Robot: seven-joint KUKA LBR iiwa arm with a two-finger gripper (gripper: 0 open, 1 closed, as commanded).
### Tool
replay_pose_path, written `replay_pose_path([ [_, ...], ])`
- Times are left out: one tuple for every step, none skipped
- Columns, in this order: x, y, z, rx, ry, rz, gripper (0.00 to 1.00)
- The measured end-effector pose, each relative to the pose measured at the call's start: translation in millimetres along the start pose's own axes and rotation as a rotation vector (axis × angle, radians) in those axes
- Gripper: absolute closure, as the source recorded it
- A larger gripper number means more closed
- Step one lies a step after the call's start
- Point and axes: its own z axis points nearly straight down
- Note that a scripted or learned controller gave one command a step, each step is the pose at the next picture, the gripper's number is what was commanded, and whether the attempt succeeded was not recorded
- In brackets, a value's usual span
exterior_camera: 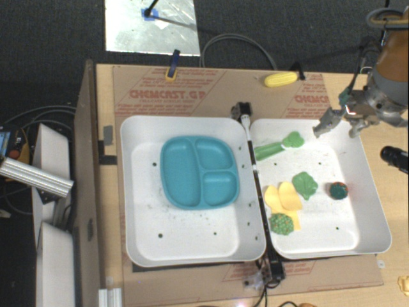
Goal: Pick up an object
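Observation:
My gripper [340, 126] hangs open over the far right corner of the right bin [367, 171], with nothing between its two spread fingers. Below it in that bin lie a long green brush-like piece [278, 146], a light green lump [305, 185], yellow pieces [283, 197], a dark green knobbly ball [280, 223] and a small dark round object [337, 190]. All of them rest on the bin floor, apart from the gripper.
The left bin [144, 235] holds a blue sectioned plate [199, 172]. A yellow object [280, 78] lies on the cardboard behind the bins. A black clamp [242, 112] sits at the divider between bins. The arm's body [391, 69] stands at the right.

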Motion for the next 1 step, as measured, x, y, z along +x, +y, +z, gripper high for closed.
replay_pose_path([
  [-9.9, -59.3, 156.2, 0.012, 0.003, 0.005, 0.0],
])
